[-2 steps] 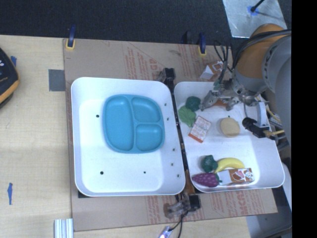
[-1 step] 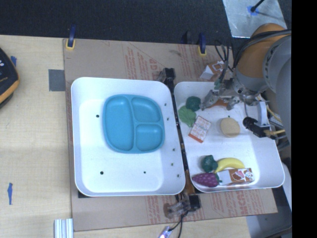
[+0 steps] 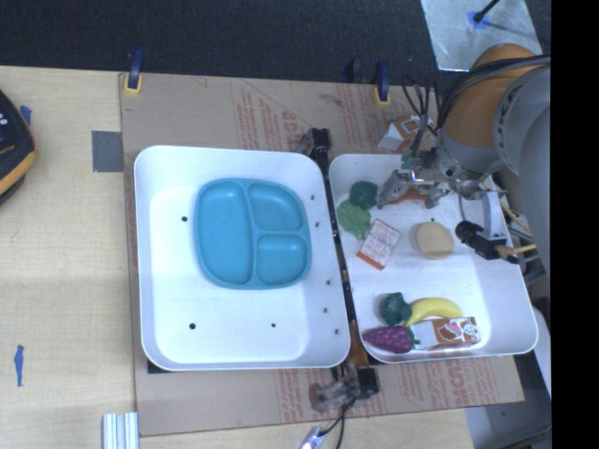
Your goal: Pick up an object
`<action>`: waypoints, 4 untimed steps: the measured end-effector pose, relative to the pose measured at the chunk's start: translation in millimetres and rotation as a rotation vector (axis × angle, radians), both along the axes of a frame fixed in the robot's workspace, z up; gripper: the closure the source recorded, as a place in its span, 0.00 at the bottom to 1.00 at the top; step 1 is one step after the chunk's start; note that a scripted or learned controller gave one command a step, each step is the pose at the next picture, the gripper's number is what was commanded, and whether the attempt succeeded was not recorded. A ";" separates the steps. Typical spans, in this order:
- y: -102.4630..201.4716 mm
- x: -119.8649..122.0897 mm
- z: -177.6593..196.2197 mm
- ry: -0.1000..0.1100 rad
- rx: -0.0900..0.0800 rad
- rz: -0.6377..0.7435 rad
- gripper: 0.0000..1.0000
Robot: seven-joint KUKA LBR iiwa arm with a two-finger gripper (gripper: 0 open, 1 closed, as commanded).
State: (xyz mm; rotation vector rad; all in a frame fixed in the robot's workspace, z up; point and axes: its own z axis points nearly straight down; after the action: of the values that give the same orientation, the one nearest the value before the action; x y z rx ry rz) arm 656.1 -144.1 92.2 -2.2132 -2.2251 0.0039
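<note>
My gripper [image 3: 417, 193] hangs over the back part of the right bin [image 3: 510, 293], open, with nothing between its fingers. A dark green toy [image 3: 363, 193] and a lighter green one [image 3: 354, 217] lie just left of it. A red-and-white packet [image 3: 379, 243] and a beige round piece [image 3: 434, 239] sit just in front of it. Near the bin's front edge are a banana [image 3: 433, 308], purple grapes [image 3: 390, 339], a small green vegetable [image 3: 394, 306] and a printed carton [image 3: 456, 331].
The left bin [image 3: 168, 279] holds a blue divided plate [image 3: 252, 232]. The grey arm with its orange band [image 3: 501, 59] comes in from the back right. Black cables [image 3: 482, 241] trail along the right bin's right side.
</note>
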 end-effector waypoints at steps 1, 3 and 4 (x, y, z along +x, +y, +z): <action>7.8 -0.1 -0.1 0.001 0.000 0.000 0.00; -32.0 0.2 0.2 -0.003 -0.001 -0.003 0.00; -68.4 -56.3 -0.2 0.000 -0.001 -0.002 0.00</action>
State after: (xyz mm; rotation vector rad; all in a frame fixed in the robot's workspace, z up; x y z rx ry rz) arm 599.8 -212.5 92.0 -2.2155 -2.2240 0.0048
